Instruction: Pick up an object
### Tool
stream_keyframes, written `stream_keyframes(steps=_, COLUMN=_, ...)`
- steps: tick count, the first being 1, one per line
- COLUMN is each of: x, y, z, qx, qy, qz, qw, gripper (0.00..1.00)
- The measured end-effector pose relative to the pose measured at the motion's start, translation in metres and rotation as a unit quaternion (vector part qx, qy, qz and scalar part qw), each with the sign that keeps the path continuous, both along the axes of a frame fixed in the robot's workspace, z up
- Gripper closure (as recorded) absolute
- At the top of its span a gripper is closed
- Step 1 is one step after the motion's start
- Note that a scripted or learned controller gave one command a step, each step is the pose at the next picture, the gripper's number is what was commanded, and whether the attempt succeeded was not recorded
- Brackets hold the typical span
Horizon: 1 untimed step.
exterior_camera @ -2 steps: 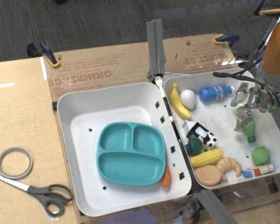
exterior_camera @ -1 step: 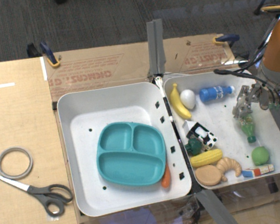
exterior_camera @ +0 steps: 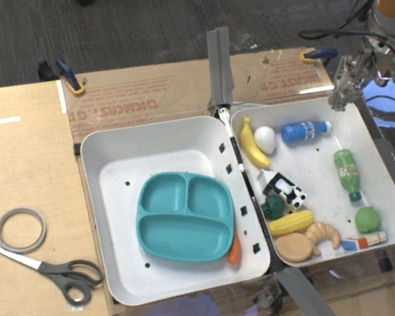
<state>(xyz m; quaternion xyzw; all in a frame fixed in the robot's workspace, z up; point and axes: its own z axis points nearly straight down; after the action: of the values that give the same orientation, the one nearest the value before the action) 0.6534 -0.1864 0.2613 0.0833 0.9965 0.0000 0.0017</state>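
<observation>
Your claw [exterior_camera: 344,87] sits at the upper right of the frame, over the top right corner of the right bin [exterior_camera: 379,154] — you cannot tell from here how it stands, and nothing shows in its grip.

Everything you might pick lies below and left of it, inside that right bin. Nearest is the blue bottle [exterior_camera: 305,130], lying on its side near the top edge, just down-left of the claw. Left of it rests a white egg [exterior_camera: 265,139], touching a banana [exterior_camera: 253,145] that runs along the bin's left wall. The green bottle [exterior_camera: 347,174] lies toward the right wall, well below the claw, with a green ball [exterior_camera: 367,219] further down.

Along the bottom edge you have a croissant [exterior_camera: 323,233], a round cookie [exterior_camera: 294,247], a corn cob [exterior_camera: 290,222] and a small tube [exterior_camera: 364,241] — all far from the claw. A black-and-white toy [exterior_camera: 286,190] sits mid-left.

The left bin [exterior_camera: 108,205] holds a teal tray [exterior_camera: 185,217] with a carrot [exterior_camera: 234,251] at its lower right edge.
</observation>
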Motion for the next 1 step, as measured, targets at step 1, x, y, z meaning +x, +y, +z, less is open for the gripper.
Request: stream_keyframes(steps=1, x=-0.033, y=-0.0357, z=-0.1683, qx=-0.0002, qy=-0.001, qz=-0.049, qw=0.9988, gripper=1.0)
